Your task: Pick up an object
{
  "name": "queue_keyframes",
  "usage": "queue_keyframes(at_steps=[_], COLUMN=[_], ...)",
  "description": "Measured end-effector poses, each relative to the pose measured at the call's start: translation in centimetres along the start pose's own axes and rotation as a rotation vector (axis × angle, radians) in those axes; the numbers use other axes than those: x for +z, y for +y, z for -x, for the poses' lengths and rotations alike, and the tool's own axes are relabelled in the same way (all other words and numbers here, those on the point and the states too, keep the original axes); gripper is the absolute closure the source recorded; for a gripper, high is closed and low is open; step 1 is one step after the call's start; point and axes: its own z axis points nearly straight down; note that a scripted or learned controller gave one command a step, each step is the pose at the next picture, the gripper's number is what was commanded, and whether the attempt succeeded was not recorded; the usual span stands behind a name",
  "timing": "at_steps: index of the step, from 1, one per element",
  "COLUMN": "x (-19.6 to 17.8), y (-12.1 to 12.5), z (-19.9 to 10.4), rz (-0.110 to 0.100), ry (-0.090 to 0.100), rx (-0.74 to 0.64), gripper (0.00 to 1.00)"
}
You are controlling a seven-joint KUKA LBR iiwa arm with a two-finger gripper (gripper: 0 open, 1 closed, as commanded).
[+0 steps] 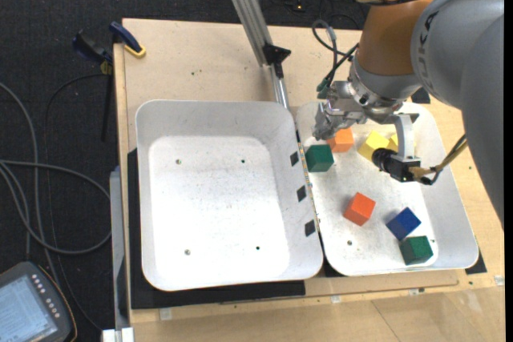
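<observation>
Pincer: the pincer (331, 126) hangs low over the upper left part of the right bin (449, 252); whether it is wide or narrow cannot be told, as the wrist hides much of it.
Arm: the grey arm (449, 36) with its orange band reaches in from the right, above the right bin.
Green cube: a green cube (319, 158) lies just below the pincer, near the bin's left wall.
Orange cube, upper: an orange cube (343, 141) sits just beside the pincer tip, to its right.
Yellow block: a yellow block (373, 146) lies right of that orange cube, partly behind a black fitting.
Other cubes: a second orange cube (360, 208), a blue cube (403, 223) and a dark green cube (417, 250) lie lower in the right bin, apart from the pincer.
Left bin: the left bin (152, 172) stands beside the right one on the surface (200, 60).
</observation>
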Motion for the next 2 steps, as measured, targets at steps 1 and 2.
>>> queue_keyframes(at_steps=[1, 2], x=[-0.3, -0.2], y=[1.6, 2.0], z=[-5.6, -11.1], rz=[0.003, 0.003], ry=[0.0, 0.0], rx=[0.0, 0.0], gripper=[1.0, 1.0])
